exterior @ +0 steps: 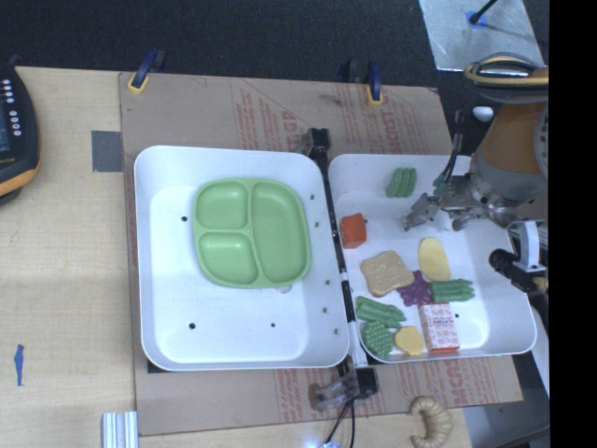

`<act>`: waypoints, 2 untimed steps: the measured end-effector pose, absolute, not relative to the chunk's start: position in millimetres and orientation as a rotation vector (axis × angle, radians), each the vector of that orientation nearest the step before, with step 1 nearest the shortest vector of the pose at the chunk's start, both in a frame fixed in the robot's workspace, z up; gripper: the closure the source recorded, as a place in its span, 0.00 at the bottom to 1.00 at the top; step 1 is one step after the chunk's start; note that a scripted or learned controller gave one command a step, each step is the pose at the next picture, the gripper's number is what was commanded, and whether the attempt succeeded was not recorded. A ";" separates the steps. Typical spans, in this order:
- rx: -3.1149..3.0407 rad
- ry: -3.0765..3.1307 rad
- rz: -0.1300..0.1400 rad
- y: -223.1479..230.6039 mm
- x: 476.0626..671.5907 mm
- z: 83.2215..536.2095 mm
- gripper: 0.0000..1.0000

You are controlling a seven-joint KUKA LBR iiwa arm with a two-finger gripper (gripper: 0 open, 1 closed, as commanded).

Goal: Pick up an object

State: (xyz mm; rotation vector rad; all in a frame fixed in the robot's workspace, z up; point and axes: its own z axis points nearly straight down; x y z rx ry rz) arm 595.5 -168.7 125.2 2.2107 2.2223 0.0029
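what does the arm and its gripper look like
The arm is bulky and rounded, with an orange-brown band and a pale grey, dark-edged ring above it. The gripper is grey metal with thin fingers. A dark cable runs down beside it.

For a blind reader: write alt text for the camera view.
A gripper hovers over the right bin of toy food, its fingers holding nothing. The left bin holds a green divided plate.

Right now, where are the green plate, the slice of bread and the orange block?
green plate (253,232): camera view, on the divider ridge at its middle.
slice of bread (386,272): camera view, middle of its top face.
orange block (354,231): camera view, its top face.
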 end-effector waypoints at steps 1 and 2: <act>2.220 2.223 0.002 -151.4 546.7 201.8 0.00; 2.220 2.228 -0.002 -135.1 523.6 88.3 0.00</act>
